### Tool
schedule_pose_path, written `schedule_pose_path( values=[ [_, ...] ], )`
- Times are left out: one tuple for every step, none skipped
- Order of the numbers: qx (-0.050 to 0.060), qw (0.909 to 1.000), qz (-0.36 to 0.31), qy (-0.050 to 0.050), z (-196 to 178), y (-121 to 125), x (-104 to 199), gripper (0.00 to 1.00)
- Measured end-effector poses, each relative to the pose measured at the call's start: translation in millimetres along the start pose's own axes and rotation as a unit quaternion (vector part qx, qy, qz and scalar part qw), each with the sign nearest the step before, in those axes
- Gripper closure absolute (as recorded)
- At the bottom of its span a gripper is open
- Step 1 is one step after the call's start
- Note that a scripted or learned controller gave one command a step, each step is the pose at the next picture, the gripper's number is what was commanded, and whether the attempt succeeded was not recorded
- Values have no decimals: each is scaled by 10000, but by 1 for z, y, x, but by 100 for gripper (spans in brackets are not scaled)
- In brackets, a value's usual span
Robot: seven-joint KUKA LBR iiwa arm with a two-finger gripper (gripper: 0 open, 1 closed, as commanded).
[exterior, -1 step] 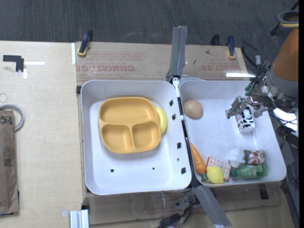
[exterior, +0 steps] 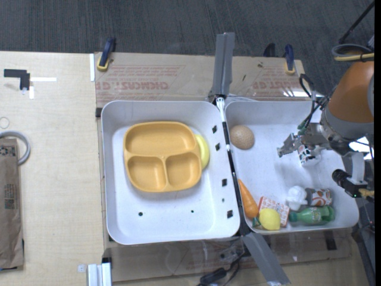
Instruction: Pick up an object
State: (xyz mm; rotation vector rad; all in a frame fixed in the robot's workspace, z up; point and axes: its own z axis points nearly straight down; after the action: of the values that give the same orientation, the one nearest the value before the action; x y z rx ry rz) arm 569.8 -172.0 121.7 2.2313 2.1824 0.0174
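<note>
The left bin (exterior: 119,219) holds an orange-yellow divided plate (exterior: 162,156), which lies flat in its upper half with three compartments showing. A yellow-green round thing (exterior: 204,151) peeks out from under the plate's right edge, on the side toward the divider between the bins.

The right bin (exterior: 268,159) sits just beside the left bin, their walls touching along the middle. The arm (exterior: 352,100) reaches over its right wall, the orange band above the wrist. The gripper (exterior: 297,148) hangs over the right part of this bin, above bare white floor, with nothing between its fingers; whether they are spread or closed I cannot tell.

In the right bin, a tan egg-shaped object (exterior: 241,137) rests near the top left corner, well apart from the gripper. Along the bottom edge lie a green bottle (exterior: 312,215) on its side, an orange carrot (exterior: 248,199) against the left wall, a yellow lemon (exterior: 269,218) just beside the carrot, a small red-and-white packet (exterior: 280,207) touching the lemon, and a white crumpled piece (exterior: 296,194) above the bottle.
</note>
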Motion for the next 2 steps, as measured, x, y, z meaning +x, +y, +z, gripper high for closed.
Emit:
schedule_pose_path(
  values=[
    [13, 10000, 17, -2, -8, 0, -1, 100],
    [121, 9999, 48, 28, 31, 12, 17, 100]
  ],
)
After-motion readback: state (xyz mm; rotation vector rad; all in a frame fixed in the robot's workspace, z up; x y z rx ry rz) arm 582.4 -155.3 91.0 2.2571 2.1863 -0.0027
